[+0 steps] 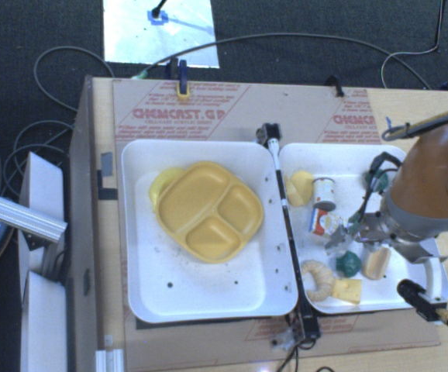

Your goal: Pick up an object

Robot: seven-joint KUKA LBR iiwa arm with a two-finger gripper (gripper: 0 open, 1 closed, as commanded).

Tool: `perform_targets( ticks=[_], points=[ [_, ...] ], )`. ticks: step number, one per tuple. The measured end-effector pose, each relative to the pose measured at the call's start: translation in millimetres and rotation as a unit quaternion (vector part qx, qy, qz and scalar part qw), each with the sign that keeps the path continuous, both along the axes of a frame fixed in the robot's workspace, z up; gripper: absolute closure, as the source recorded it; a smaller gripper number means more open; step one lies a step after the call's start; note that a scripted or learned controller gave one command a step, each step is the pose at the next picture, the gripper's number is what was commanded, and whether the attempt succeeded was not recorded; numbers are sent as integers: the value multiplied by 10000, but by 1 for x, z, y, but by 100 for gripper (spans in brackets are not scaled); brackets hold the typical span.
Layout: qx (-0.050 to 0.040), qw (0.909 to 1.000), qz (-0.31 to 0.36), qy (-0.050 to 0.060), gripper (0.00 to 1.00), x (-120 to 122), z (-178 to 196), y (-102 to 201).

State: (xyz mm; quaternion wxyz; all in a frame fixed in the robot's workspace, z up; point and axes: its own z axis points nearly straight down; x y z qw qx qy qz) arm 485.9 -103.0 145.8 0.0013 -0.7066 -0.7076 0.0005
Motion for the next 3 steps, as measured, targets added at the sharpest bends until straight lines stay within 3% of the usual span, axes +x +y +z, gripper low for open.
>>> perform_targets(
  ticks=[1,2,3],
  points=[
    [-6,10000,-2,-20,0,1,-62,-12],
    [1,10000,1,-29,100,2,-51,-12],
    [-4,10000,12,-32,100,66,39,44]
  ],
)
